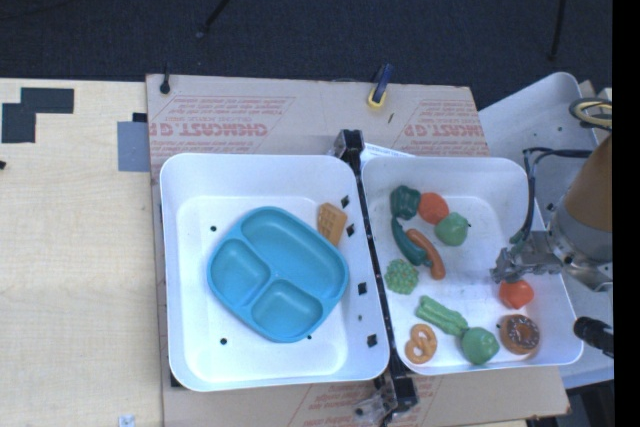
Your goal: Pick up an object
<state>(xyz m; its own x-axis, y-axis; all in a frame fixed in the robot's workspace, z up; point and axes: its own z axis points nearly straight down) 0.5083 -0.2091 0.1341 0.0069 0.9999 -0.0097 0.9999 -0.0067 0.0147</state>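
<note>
While the metal gripper [513, 267] is seen low over the right bin [512, 171], just above a glossy red tomato [516, 294], its finger state cannot be told. Nothing is seen between the fingers. Smooth plastic toy foods are scattered there: a round chocolate doughnut [519, 334], a twisted pretzel [421, 344], a knobbly broccoli [401, 276], a long sausage [426, 253]. A sectioned blue plate [277, 273] is seen in the left bin [190, 245], with a ridged waffle [331, 222] at its rim.

Blue divided plate [277, 273] in a white bin [190, 185] — red tomato [516, 294], green lime [479, 345].
</note>
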